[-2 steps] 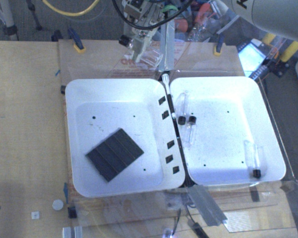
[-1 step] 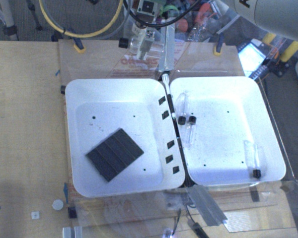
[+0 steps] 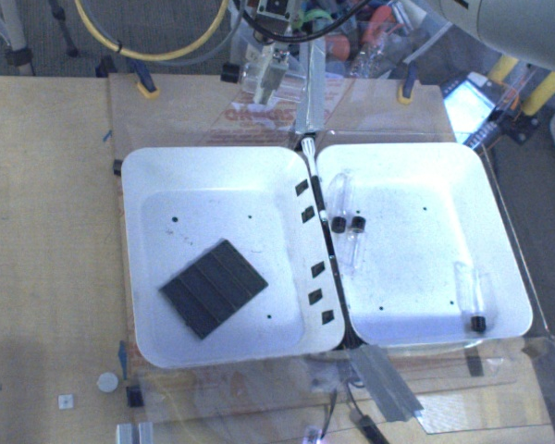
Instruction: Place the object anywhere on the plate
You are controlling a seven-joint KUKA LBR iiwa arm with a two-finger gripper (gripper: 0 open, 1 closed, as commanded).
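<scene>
- Task things: clear tubes with black caps lie in the right bin (image 3: 499,248).
- The pair of tubes (image 3: 344,213) lies side by side near that bin's left wall. It is nearer the camera than the gripper (image 3: 265,74) and slightly to the view's right of it, well apart from it.
- A third tube (image 3: 472,296) lies alone near the right bin's front right corner, cap towards the camera. Of the three it is the farthest from the gripper.
- No tube touches the plate; all are a bin away from it.
- Plate (image 3: 213,288): a dark grey ribbed square, flat on the floor of the left bin (image 3: 148,183) and turned cornerwise. It sits nearer the camera than the gripper and slightly to the view's left of it, well apart.
- Gripper: it hangs beyond the far rims of both bins, about in line with the seam between them, over the clear sheet at the back of the bench (image 3: 46,248). Nothing is visibly held. Whether it stands open or closed cannot be told; cables and clutter blur it.
- Arm (image 3: 499,12): a grey link shows at the view's top right, to the right of the gripper.
- Black tabs (image 3: 307,215) run in a row along the seam, from just in front of the gripper towards the camera.
- A yellow hose loop (image 3: 102,37) lies to the view's left of the gripper.
</scene>
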